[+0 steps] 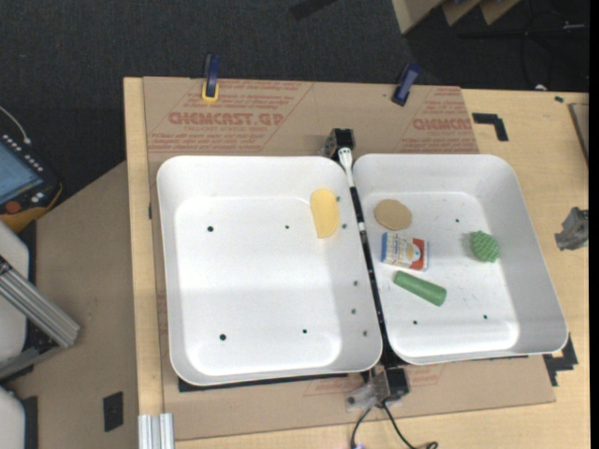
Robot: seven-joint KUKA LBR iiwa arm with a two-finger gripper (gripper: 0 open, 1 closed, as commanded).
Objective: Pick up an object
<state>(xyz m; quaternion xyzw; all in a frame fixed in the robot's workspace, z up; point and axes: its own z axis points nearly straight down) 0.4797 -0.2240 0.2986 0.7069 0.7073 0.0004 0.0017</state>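
Observation:
In the left bin (253, 344) a yellow oblong piece (325, 212) lies near the right wall. The right bin (524, 321) holds a tan round disc (393, 215), a small white, blue and red box (404, 251), a green cylinder (418, 288) and a bumpy green piece (484, 246). A grey part of my gripper (572, 229) pokes in at the view's right edge, outside the right bin's right wall. It is well apart from every object.
Both bins rest on a brown board (281, 115) held by two blue clamps (211, 80) at the back. A cable and connector (379, 393) lie at the front between the bins. A screen (17, 176) sits at the far left.

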